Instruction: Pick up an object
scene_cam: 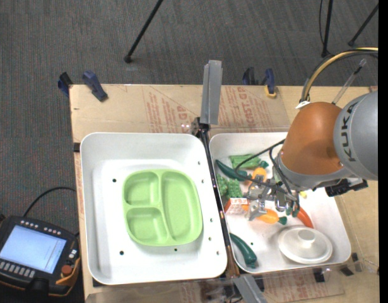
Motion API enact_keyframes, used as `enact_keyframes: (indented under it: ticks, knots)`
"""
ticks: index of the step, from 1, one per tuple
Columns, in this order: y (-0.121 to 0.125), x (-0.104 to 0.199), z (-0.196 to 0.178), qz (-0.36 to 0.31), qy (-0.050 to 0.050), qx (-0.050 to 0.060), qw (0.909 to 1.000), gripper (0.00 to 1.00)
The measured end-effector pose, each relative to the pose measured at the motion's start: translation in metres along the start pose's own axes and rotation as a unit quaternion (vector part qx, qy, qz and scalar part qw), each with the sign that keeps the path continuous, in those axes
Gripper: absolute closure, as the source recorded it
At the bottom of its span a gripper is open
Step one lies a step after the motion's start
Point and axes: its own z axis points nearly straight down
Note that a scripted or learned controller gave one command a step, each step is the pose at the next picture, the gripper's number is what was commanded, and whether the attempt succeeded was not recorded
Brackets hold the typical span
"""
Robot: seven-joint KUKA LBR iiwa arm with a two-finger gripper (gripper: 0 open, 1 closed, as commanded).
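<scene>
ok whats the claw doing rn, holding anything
claw: low over the toy food pile in the right bin; grip state cannot be told.

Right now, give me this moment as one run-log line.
gripper low in right bin | over toy food pile | grasp unconfirmed | green divided plate in left bin

green divided plate (pixel 162 207) in left bin (pixel 93 169) | teach pendant (pixel 33 251) on floor

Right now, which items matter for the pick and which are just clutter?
Job:
- gripper, low over the toy pile
- toy food pile in the right bin
- orange piece under the gripper

Lying about:
- green divided plate in the left bin
- white bowl
- teach pendant
- blue clamps
</scene>
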Motion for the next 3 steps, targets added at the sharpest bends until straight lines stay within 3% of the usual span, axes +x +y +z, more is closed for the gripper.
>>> enact_keyframes:
  ticks: [1, 2, 3]
  knots:
    - [0.000, 0.000, 0.001, 0.000, 0.001, 0.000, 1.0000, 0.00]
    - [-0.008, 0.046, 0.005, -0.037, -0.007, 0.000, 0.9993, 0.00]
    - [-0.003, -0.030, 0.012, 0.025, 0.001, 0.001, 0.9997, 0.00]
